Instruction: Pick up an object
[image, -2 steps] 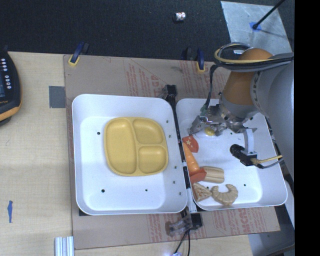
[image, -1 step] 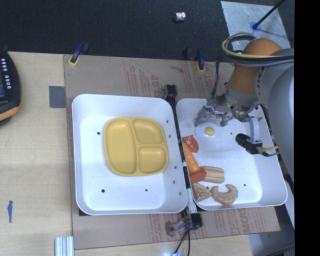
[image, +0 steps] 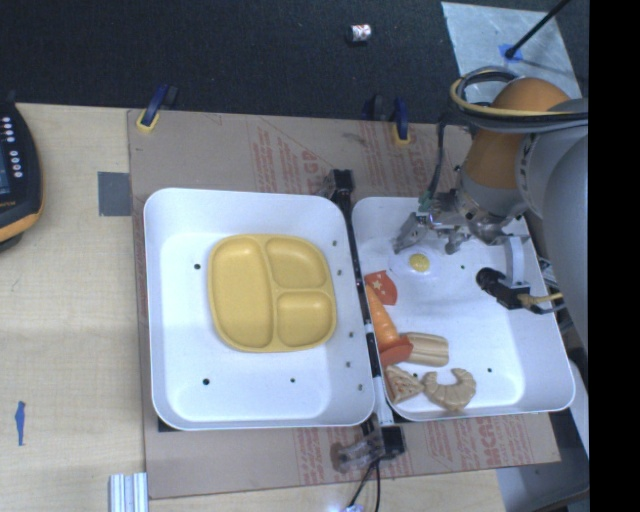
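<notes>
A small yellow piece (image: 420, 264) is lying on the floor of the right bin (image: 530, 370), near its far end and just below the gripper (image: 432, 228). The gripper's fingers are hanging spread apart above it, holding nothing. Toward the near left corner, a carrot (image: 383, 320), a bread slice (image: 425, 348) and a croissant (image: 449, 388) are clustering together. A yellow divided plate (image: 271, 292) is sitting in the left bin (image: 180, 380).
</notes>
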